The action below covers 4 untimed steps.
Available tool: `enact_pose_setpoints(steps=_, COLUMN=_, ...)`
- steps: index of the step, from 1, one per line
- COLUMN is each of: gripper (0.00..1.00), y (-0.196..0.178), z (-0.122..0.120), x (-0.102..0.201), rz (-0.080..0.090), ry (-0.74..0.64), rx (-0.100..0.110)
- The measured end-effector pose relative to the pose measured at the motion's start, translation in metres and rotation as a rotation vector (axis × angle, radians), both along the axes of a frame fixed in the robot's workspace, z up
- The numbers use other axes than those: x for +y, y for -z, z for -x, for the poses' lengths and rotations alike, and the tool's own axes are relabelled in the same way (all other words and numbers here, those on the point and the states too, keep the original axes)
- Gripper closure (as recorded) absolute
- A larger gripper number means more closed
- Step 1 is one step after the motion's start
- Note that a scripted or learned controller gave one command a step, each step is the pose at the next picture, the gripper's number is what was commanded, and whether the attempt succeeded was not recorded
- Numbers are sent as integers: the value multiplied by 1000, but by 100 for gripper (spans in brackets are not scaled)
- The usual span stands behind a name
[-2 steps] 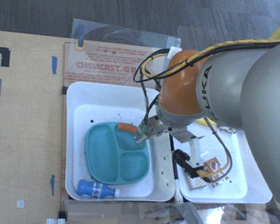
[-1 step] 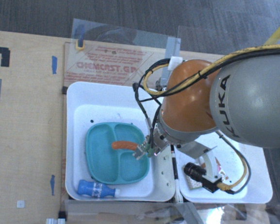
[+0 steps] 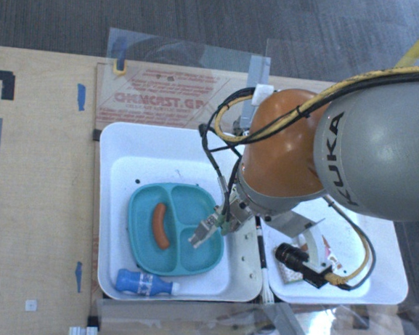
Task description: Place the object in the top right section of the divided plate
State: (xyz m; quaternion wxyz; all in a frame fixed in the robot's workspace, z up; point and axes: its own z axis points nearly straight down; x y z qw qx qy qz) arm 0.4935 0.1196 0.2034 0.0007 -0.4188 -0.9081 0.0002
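Pincer (image 3: 205, 233) low over the plate's (image 3: 138, 248) right side, near its lower right section; fingers too small and blurred to tell open from closed, nothing clearly between them. Just left, sausage (image 3: 161, 225) lying in the plate's left section, long axis running roughly toward the far and near edges of the left bin (image 3: 113, 191), slightly bowed. Best approached across that axis at mid-length, lifted clear of the dividers, then lowered into the top right section. Bottle (image 3: 145, 284) by the bin's near edge.

One fixed camera looks down at a slant on both white bins (image 3: 111, 213).
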Motion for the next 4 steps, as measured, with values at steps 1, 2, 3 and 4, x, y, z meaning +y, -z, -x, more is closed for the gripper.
enact_pose_setpoints(steps=1, gripper=0, y=94, z=2, x=60, rz=-10, ry=-105, rx=-41)
enact_pose_setpoints(steps=2, gripper=100, y=83, z=-2, x=57, rz=-9, ry=-97, rx=-50)
enact_pose_setpoints(steps=3, gripper=100, y=-54, z=-31, x=54, rz=0, ry=-170, rx=-5)
enact_pose_setpoints(steps=4, gripper=100, y=49, z=14, x=21, rz=-1, ry=-333, rx=-2)
